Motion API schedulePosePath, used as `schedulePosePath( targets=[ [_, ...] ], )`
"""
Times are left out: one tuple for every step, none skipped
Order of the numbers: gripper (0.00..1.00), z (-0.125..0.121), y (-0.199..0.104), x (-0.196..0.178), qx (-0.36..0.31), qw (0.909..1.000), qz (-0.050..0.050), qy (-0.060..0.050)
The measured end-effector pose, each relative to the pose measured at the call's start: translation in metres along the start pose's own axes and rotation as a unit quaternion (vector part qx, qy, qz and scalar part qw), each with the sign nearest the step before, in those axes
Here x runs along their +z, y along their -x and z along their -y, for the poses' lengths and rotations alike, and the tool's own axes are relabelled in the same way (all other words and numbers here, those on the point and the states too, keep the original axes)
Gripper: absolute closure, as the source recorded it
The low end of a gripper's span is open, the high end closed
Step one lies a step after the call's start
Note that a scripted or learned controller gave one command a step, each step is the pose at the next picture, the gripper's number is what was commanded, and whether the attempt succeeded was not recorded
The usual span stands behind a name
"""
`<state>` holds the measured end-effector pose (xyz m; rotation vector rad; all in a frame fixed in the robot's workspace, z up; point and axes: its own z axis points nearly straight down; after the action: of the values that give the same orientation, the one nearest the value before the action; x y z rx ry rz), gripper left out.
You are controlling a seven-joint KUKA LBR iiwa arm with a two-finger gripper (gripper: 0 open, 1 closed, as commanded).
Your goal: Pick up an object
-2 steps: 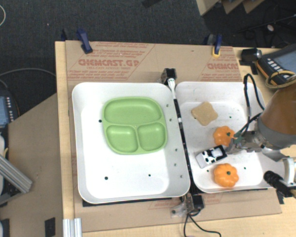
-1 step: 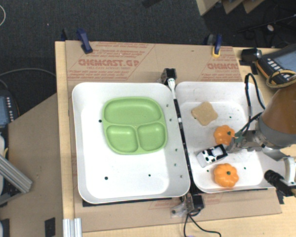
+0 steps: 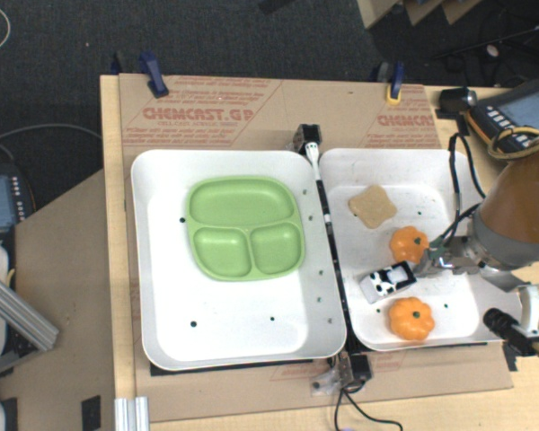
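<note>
While the arm reaches in from 3 o'clock, the scene reads as follows:

Arm: grey body with an orange band (image 3: 525,206), low over the right bin's 3 o'clock side.
Gripper (image 3: 438,257): sits just at 3 o'clock of the upper pumpkin; whether it is spread or pressed together I cannot tell.
Right bin (image 3: 436,162): holds four things.
Upper pumpkin (image 3: 408,243): small, orange, near the bin's middle.
Lower pumpkin (image 3: 410,319): orange, at 6 o'clock of the upper one, near the bin's front wall.
Black-and-white toy (image 3: 386,283): lies between the two pumpkins, slightly toward 9 o'clock.
Tan bread slice (image 3: 373,206): at 11 o'clock of the upper pumpkin, apart from it.
Left bin (image 3: 153,268): carries a green divided plate (image 3: 245,227) in its 12 o'clock half.
</note>
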<state>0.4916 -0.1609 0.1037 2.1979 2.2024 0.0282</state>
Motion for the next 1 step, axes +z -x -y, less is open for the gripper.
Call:
schedulePosePath(
  targets=[
    [1.00,-0.0033,0.0042,0.0003,0.002,1.0000,0.003,0.003]
  ],
)
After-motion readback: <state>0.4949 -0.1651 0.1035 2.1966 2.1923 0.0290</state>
